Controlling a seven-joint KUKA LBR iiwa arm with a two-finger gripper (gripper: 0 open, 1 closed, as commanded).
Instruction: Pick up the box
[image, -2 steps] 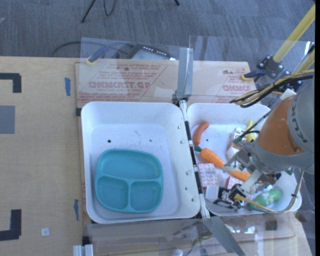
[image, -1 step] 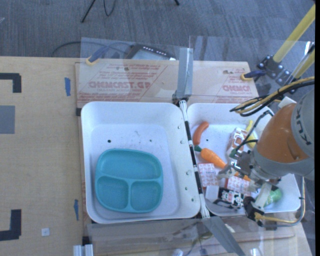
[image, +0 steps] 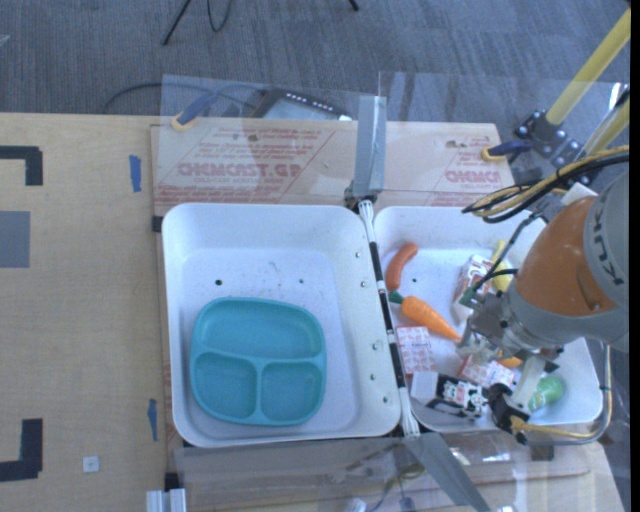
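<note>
Over right bin (image: 585, 400), my gripper (image: 478, 350) hovering above box (image: 415, 350) beside carrot (image: 430, 317); grip state — cannot tell.

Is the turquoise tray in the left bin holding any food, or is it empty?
Empty. The turquoise tray lies flat in the left bin, and all three compartments show bare plastic.

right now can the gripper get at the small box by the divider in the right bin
Probably yes: the small box lies flat beside the carrot with nothing on top, and the gripper is just to its right.
</note>
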